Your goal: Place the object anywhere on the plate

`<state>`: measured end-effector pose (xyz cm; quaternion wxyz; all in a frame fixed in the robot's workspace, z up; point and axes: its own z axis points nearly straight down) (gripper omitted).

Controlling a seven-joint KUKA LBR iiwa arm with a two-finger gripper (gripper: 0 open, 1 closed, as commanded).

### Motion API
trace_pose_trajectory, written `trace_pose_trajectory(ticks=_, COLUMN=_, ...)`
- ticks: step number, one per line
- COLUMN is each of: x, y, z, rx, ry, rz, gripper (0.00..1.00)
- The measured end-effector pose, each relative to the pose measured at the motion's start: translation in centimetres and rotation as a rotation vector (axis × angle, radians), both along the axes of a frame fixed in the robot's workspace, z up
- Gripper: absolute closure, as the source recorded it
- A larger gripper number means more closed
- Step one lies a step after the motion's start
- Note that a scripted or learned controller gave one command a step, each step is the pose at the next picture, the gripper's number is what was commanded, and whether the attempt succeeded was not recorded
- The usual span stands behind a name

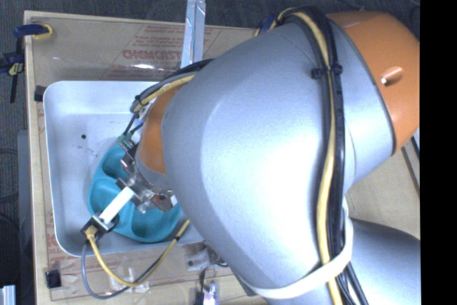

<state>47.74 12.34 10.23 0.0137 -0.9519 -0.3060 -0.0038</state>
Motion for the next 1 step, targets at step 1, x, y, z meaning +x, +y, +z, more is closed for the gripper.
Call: trace_pose_trajectory(ticks=1, x=-0.29, y=-1.86, z=2.59, rx=0.002, ry=0.013, rz=-0.121, gripper=1.0)
